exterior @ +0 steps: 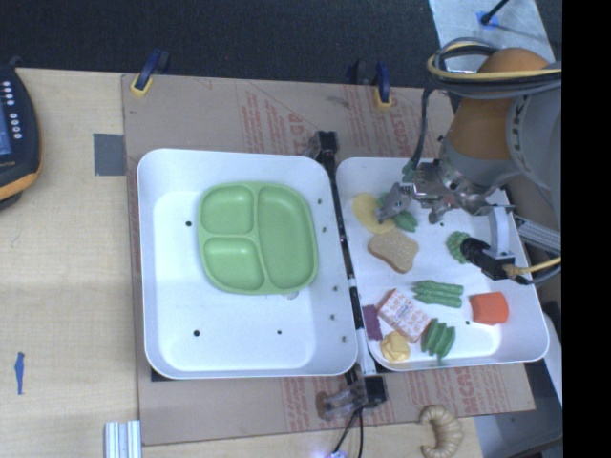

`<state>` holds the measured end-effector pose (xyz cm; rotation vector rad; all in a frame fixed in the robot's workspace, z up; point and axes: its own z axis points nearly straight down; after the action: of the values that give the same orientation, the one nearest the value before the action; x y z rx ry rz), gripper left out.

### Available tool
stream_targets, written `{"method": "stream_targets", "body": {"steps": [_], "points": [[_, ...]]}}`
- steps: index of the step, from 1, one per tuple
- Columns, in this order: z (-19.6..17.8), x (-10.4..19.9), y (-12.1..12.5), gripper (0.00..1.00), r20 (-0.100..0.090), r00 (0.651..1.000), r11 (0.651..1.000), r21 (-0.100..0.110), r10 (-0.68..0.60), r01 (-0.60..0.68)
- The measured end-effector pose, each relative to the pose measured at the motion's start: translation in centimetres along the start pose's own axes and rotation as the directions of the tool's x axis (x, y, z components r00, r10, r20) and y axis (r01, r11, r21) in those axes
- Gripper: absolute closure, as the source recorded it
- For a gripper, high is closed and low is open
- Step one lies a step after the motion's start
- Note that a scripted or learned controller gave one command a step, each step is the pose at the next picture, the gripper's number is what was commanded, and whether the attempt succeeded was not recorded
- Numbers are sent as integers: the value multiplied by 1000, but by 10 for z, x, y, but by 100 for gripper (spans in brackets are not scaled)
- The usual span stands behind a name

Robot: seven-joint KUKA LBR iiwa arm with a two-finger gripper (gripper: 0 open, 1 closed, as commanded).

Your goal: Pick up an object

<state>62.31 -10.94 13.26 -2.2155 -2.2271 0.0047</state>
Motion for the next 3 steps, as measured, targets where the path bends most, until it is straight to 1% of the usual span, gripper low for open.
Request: {"method": "stream_targets", "body": {"steps": [1,2,3], "points": [[40,10,28,0,0,1000,1000,-3,-2,2],[40,6,34,0,-1,1000,1000,-2,-1,1],[40,-10,34,0,0,1000,1000,-3,2,-2]]}}
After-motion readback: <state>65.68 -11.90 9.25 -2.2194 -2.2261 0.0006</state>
